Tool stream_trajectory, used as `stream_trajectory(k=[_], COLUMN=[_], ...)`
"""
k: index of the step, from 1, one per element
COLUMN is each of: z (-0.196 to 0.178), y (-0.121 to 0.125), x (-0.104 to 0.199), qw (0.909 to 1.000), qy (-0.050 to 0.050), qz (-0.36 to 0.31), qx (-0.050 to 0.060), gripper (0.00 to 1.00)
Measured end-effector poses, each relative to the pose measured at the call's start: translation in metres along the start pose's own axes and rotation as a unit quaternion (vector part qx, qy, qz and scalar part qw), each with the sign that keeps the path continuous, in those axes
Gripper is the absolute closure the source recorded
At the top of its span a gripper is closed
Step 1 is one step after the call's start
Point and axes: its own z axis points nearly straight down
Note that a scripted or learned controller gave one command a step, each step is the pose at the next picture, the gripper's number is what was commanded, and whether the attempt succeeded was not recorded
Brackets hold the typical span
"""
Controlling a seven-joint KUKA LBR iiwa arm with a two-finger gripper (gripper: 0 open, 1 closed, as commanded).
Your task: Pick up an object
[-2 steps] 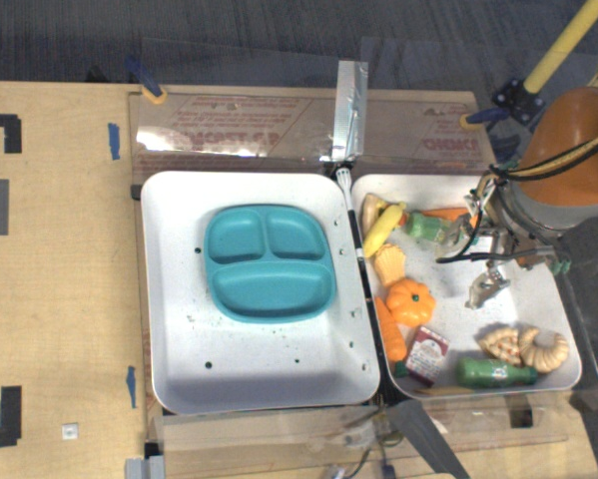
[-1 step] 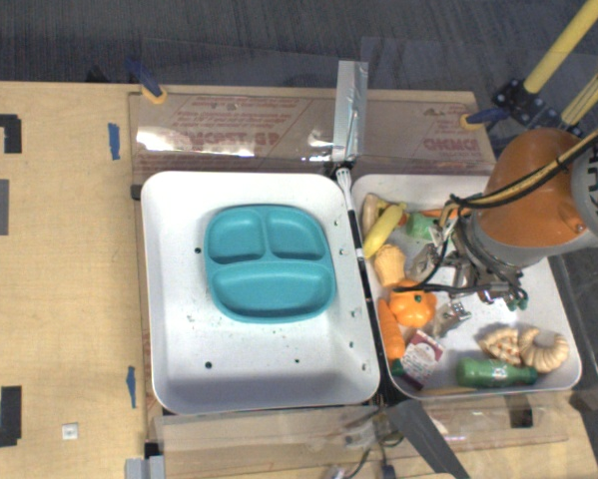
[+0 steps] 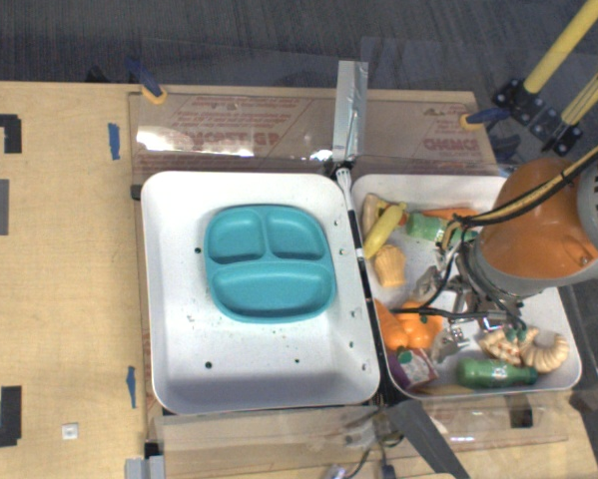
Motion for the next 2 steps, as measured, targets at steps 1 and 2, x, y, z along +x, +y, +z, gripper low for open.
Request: stream_trajectory(k=[1, 2], z=[-0.001, 0.001], y=[0.007, -0.062], x=[0.018, 0.005], qw=[0.9942, 0.9942], qy=[-0.003, 0.0], qz=[0.107, 0.107], qx=[0.002, 0.002], gripper=[0.0, 0.0])
